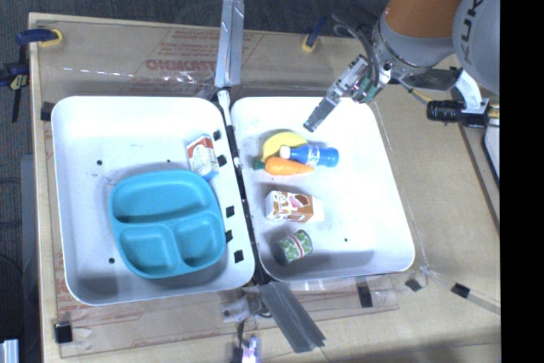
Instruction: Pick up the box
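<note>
A small brown and white box (291,206) lies flat in the middle of the right bin (387,208). A second small box (201,155), red and white, leans against the right wall of the left bin (76,183). My gripper (313,121) hangs over the far part of the right bin, pointing down and left, just above and right of the banana (279,141). It is well clear of both boxes and holds nothing.
Past the brown box sit the banana, a blue bottle (313,155) and an orange carrot (289,167). A green can (295,246) lies at its near side. A blue divided tray (167,222) takes up much of the left bin.
</note>
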`<state>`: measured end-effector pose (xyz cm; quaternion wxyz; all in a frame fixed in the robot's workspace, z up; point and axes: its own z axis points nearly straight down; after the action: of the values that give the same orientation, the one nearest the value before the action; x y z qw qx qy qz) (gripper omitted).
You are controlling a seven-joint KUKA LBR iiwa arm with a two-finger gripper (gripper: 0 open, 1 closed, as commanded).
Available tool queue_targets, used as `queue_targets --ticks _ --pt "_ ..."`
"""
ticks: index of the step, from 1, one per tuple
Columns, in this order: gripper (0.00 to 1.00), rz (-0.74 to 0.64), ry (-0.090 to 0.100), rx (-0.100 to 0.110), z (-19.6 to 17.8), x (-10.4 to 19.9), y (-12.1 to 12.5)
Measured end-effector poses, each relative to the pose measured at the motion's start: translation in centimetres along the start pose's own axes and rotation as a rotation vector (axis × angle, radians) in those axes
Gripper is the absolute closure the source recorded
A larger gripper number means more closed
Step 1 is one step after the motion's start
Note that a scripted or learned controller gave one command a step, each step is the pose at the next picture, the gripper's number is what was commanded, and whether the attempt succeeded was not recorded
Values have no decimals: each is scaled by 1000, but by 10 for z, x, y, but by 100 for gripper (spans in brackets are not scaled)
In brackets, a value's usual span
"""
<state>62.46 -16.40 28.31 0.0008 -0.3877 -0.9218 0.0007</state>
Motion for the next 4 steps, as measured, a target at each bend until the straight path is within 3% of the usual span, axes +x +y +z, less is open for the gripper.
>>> queue_targets --ticks 1,2,3,4 --pt "100 -2 -2 1 -11 -1 0" --pt "100 122 -4 -1 -71 -21 -45" --pt "100 569 -2 -1 -84 -40 -25" --pt "100 562 -3 0 -95 -40 -23"
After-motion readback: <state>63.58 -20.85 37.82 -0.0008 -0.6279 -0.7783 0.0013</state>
